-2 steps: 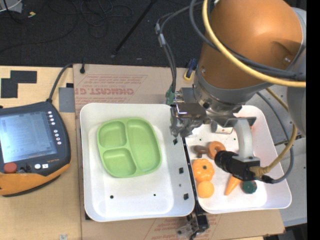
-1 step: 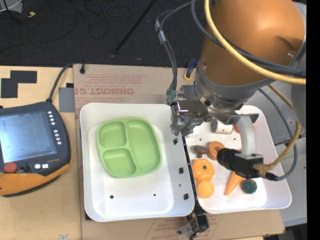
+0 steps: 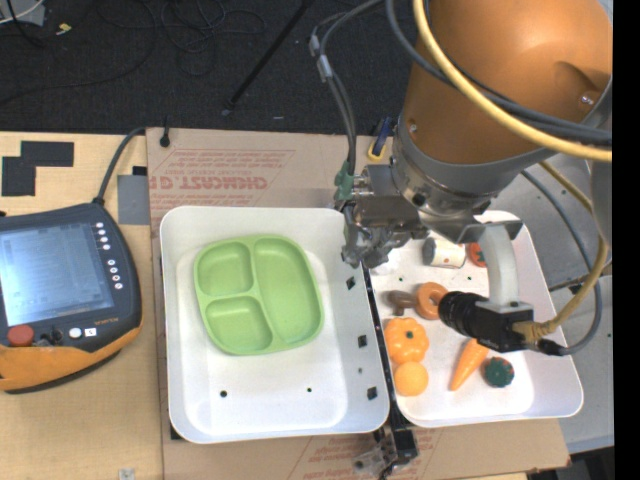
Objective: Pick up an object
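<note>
My gripper point(image 3: 366, 252) hangs over the left edge of the right bin point(image 3: 560, 388), close to the divider between the two bins. Toy foods lie just below and to its right: a small orange pumpkin point(image 3: 406, 339), an orange ball point(image 3: 410, 378), a carrot point(image 3: 466, 364), a dark green piece point(image 3: 497, 371), an orange ring-shaped piece point(image 3: 431, 300) and a white cylinder point(image 3: 444, 254). I see nothing between the fingers. The big orange arm body covers the bin's far part.
The left bin point(image 3: 200, 398) holds a green sectioned plate point(image 3: 258, 294). A black camera unit point(image 3: 487, 321) on the arm juts over the toys. A teach pendant point(image 3: 60, 283) lies at the left of the bench. Cables trail behind the bins.
</note>
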`<state>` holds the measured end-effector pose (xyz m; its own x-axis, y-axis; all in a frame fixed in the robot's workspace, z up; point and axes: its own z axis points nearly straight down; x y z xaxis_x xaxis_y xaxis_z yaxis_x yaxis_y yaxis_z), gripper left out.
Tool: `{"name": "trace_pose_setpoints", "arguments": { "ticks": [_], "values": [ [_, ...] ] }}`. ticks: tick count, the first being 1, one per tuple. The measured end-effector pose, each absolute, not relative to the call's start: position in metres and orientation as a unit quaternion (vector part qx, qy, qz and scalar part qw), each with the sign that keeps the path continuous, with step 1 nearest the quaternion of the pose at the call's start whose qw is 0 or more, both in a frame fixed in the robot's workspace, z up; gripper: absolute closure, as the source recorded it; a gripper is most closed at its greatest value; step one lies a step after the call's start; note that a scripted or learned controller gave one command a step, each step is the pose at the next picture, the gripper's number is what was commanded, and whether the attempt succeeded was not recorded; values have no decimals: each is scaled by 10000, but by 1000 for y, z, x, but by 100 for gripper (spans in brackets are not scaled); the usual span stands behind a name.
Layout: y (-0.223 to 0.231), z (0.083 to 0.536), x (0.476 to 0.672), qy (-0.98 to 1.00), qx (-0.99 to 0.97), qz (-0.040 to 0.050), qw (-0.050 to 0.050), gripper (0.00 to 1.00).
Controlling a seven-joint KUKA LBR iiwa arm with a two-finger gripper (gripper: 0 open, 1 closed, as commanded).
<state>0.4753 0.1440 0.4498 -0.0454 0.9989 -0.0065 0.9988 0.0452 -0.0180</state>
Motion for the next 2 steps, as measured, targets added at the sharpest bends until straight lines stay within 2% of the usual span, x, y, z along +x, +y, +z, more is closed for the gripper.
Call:
{"name": "trace_pose_setpoints", "arguments": {
  "ticks": [1, 2],
  "values": [
    [145, 459, 475, -7271, -6864, 106, 49, 100],
    [145, 458, 475, -7280, -6855, 111, 53, 0]
  ]
}}
